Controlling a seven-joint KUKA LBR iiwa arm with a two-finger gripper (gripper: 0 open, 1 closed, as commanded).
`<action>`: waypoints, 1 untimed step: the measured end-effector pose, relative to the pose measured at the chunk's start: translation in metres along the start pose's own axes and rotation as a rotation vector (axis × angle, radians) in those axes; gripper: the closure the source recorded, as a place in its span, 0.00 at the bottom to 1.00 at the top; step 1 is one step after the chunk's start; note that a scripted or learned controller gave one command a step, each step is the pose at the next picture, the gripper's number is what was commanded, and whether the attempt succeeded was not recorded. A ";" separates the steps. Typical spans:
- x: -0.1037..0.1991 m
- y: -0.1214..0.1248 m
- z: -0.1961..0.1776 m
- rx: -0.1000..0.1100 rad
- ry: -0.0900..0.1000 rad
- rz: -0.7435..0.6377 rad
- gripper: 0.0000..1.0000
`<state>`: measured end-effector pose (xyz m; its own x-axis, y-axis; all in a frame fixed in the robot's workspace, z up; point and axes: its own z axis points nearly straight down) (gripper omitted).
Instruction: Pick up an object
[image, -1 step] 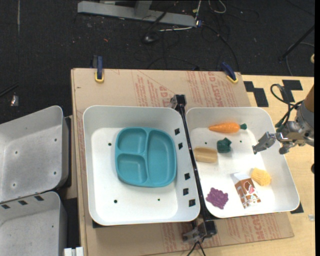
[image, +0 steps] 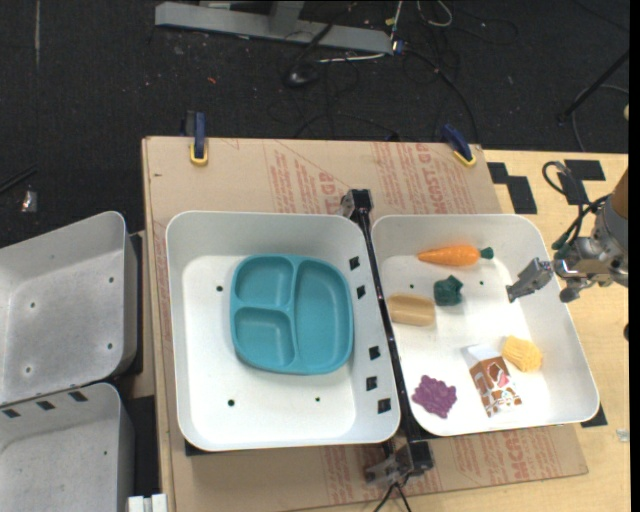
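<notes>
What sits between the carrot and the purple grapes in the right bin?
In the camera view, the dark green broccoli piece sits between the carrot and the purple grapes, with bare bin floor below it.

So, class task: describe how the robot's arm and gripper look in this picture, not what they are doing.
At the picture's right edge, the gripper is metallic grey with thin finger pieces. A sliver of orange shows on the arm above a grey wrist block. Dark cables loop beside the wrist.

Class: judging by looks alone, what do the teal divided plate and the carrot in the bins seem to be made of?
Teal divided plate: probably moulded plastic; uniform colour, smooth rounded compartment ridges, soft sheen. Carrot: likely plastic or rubber toy food; flat even orange, simple green tip. Neither can be confirmed by sight.
</notes>
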<state>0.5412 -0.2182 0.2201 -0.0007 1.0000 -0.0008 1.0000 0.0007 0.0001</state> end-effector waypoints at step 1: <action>-0.002 -0.001 0.043 0.004 0.001 0.002 0.00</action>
<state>0.5405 -0.2200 0.1769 0.0012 1.0000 0.0007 1.0000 -0.0012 -0.0037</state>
